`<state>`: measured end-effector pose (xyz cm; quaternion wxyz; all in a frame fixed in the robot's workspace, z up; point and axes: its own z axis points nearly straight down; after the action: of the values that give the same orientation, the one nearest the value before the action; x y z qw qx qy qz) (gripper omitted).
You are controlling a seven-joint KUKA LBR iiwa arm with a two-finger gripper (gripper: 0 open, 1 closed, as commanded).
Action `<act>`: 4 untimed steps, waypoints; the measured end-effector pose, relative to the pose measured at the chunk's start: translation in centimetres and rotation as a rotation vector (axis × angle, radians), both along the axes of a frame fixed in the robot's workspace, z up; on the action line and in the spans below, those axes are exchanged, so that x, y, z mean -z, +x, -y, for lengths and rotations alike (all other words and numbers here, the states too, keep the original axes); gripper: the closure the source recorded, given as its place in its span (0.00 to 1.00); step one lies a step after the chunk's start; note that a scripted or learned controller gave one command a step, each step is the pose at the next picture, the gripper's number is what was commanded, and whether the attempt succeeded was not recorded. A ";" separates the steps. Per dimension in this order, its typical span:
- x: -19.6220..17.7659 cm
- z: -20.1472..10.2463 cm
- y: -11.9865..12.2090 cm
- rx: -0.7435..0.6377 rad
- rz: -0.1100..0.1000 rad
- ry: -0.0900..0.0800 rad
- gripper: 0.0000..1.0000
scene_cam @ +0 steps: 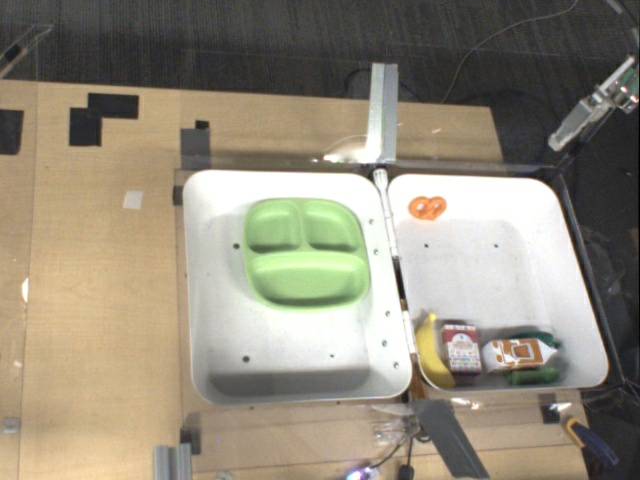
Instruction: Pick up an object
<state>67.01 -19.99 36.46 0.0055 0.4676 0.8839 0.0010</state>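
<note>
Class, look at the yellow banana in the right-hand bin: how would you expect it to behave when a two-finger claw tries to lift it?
The banana looks curved and smooth, so it may slip or swivel between two fingers. It lies against the bin's left wall with a small red carton beside it, probably leaving little room to get around it. It is likely soft enough to bruise if squeezed hard.

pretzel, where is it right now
The orange pretzel lies alone in the right bin, near its far left corner beside the divider, well apart from the banana and cartons along the near edge.
</note>
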 end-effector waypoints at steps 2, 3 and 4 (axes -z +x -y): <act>5.7 0.5 0.1 -0.602 -0.001 -0.005 0.00; 5.7 0.5 0.1 -0.602 -0.001 -0.005 0.00; 5.7 0.5 0.1 -0.602 -0.001 -0.005 0.00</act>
<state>67.07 -20.47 30.77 0.0055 0.1843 0.9828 0.0003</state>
